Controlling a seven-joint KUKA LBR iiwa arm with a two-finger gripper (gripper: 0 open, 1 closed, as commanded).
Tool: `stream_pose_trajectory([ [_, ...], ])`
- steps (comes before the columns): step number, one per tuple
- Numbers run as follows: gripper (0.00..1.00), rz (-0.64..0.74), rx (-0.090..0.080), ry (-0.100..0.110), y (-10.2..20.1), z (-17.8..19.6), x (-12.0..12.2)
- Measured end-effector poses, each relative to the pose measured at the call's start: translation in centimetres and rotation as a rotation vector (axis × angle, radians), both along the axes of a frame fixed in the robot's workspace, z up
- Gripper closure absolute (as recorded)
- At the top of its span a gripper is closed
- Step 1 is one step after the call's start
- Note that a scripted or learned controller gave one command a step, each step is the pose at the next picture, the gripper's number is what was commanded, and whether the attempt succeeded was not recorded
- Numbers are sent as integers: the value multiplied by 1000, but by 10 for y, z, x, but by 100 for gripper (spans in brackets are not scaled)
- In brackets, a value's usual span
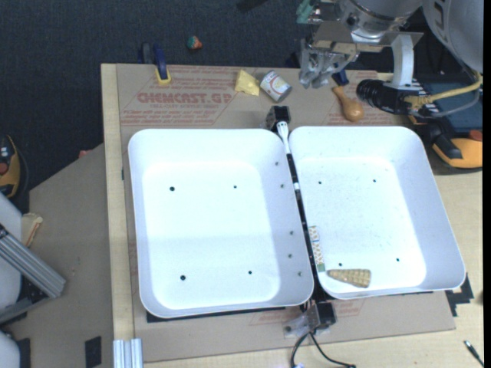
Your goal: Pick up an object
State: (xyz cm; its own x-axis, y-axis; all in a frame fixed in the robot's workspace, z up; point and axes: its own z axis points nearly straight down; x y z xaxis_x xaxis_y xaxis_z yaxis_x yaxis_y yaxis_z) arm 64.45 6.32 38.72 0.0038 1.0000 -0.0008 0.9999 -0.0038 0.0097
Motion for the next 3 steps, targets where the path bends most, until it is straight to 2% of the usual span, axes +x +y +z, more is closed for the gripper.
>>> stream_pose_trajectory([
  [1, 100, 9, 1, 19, 63, -87, 15],
  [2, 100, 11, 2, 18, 141, -136, 17],
  [3, 100, 3, 3, 1, 118, -55, 4],
])
